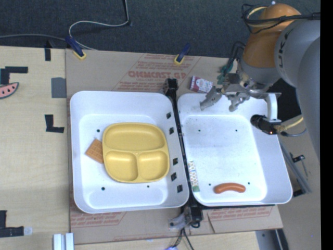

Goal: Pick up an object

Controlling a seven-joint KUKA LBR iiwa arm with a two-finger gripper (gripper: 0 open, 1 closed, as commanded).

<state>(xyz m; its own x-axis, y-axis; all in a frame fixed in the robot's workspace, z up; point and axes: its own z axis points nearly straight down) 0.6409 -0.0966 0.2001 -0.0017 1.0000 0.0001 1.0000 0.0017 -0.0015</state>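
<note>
The gripper (pixel 222 101) hangs over the upper edge of the right bin (pixel 229 139), in the upper right of the frame, with its two fingers (pixel 208 100) spread apart and nothing between them. The most likely thing to pick, a small orange sausage (pixel 229 188), lies on the floor of that bin near its lower edge, well apart from the gripper. In the left bin (pixel 83 139) a yellow divided plate (pixel 136 151) sits in the middle, partly covering a tan cracker (pixel 94 150) that pokes out at its left side. A small wrapped packet (pixel 200 84) rests on the cardboard just above the right bin, near the fingers but outside the bin. The main risk, as I judge it, is the long reach down the frame to the sausage: it is narrow and rounded, so if the fingers come down off its centre line or across its length it may roll or squirt out as they close. It also lies close to the bin's lower wall, so a descent set a little too far down the frame could strike the rim. A descent straight from the present spot would close on bare bin floor, or clip the upper rim.
</note>
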